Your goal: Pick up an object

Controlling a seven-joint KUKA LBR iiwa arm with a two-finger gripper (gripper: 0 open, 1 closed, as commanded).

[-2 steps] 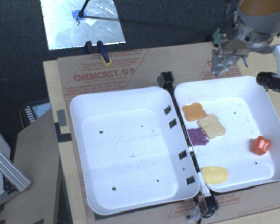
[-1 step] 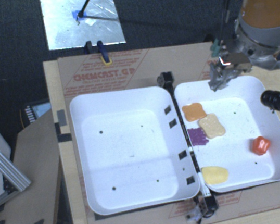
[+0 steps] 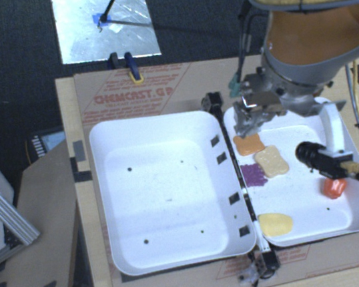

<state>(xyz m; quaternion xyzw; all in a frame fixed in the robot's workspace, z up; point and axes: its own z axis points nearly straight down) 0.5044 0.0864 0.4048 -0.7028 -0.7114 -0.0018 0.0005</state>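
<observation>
My gripper [image 3: 247, 126] hangs over the far left part of the right bin [image 3: 314, 225]. Just below its tip lies a flat orange piece [image 3: 248, 144]; I cannot tell whether they touch. Toward the front of it are a beige toast-like piece [image 3: 272, 162] and a purple piece [image 3: 253, 175]. A yellow piece [image 3: 275, 224] rests near the bin's front left corner. A red piece [image 3: 334, 187] lies toward the right wall, partly behind the robot's own fittings.
The left bin [image 3: 105, 185] stands beside the right one, with a black-clipped divider [image 3: 231, 165] between them. Both rest on a cardboard sheet [image 3: 137, 89]. A shiny metal plate [image 3: 105, 23] lies at the back.
</observation>
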